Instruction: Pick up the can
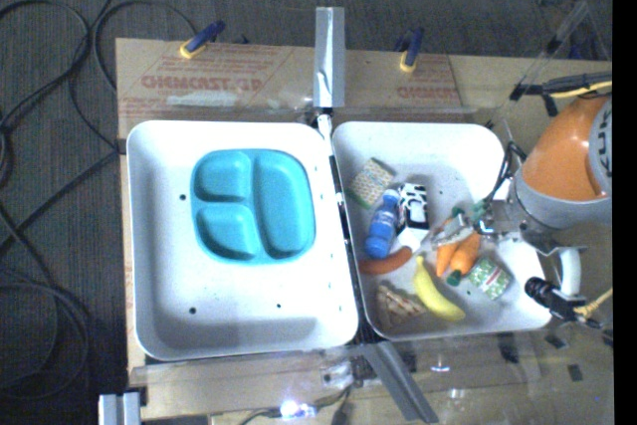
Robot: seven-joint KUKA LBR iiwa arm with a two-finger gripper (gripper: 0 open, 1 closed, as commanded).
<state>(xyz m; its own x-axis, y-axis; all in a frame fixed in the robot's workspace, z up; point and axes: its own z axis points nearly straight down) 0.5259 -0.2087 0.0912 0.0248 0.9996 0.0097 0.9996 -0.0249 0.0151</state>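
Observation:
A small can [488, 279] with a green, white and red label lies on its side near the front right of the right bin [468, 139]. My gripper [456, 232] hangs over the bin's right half, just above an orange carrot [458, 257] and up-left of the can, apart from it. The grey arm with its orange band [562, 164] reaches in from the right and covers part of the bin's right wall.
Also in the right bin: a banana [436, 295], a red sausage [386, 261], a blue bottle [381, 226], a black-and-white item [413, 204], a tan block [373, 179] and a brown piece [398, 306]. A blue divided tray [254, 204] sits in the left bin [159, 314].

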